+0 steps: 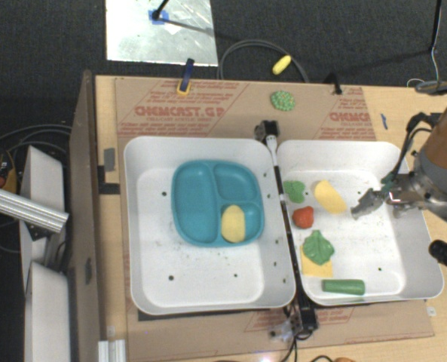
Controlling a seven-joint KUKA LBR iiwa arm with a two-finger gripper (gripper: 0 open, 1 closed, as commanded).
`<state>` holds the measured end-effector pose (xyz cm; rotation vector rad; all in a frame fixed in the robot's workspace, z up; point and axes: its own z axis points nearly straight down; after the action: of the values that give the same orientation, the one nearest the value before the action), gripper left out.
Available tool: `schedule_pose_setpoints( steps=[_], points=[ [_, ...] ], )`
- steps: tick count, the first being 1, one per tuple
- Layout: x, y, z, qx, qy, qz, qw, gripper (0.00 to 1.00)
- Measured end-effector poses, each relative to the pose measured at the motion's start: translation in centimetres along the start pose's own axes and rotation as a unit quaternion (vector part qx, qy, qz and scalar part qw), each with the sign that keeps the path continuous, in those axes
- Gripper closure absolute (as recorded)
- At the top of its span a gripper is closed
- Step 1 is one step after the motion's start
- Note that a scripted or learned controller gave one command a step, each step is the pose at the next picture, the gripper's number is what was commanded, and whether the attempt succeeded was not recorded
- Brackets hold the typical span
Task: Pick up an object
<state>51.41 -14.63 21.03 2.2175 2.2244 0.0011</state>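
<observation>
The gripper (365,204) hovered low in the right bin (415,281), fingers slightly parted and holding nothing. Just to its left lay a yellow toy lemon (329,197), near a red tomato (304,217) and leafy green (317,246).

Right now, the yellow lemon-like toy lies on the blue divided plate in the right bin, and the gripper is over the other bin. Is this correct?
Not quite: the sides are swapped. The camera view shows the blue divided plate, with the yellow lemon-like toy on it, in the left bin. The gripper is over the right bin, so it is indeed over the other bin.
</observation>
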Motion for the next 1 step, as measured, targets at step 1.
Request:
schedule_pose_setpoints(
  steps=[1],
  points=[
    [6.04, -1.83, 11.21, 0.006, 0.003, -0.003, 1.0, 0.0]
  ],
)
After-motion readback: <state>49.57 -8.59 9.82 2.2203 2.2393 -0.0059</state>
